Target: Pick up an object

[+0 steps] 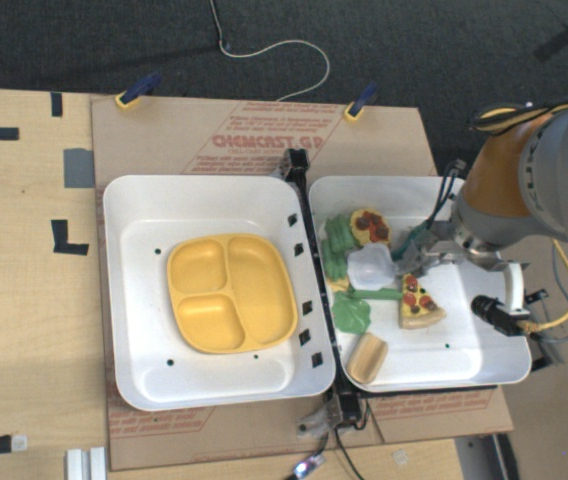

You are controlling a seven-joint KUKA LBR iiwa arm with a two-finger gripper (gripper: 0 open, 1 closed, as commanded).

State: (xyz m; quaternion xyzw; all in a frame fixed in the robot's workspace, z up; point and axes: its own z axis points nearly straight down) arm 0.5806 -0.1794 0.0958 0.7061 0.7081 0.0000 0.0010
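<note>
The gripper (411,251), its grip state impossible to tell, hangs in the right bin (464,368) just above the pizza slice (419,306), whose long axis runs toward it

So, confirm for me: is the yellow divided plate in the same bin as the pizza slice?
No, the yellow plate sits in the left bin; the pizza slice lies in the right bin.

Two bins sit side by side on the surface (24,298). The left bin (134,218) holds a divided plate (231,293). In the right bin (484,363), a pizza slice (419,305) lies right of a leafy toy (349,313), a bread piece (367,357) nearer the front, another pizza piece (370,226) behind.
</note>
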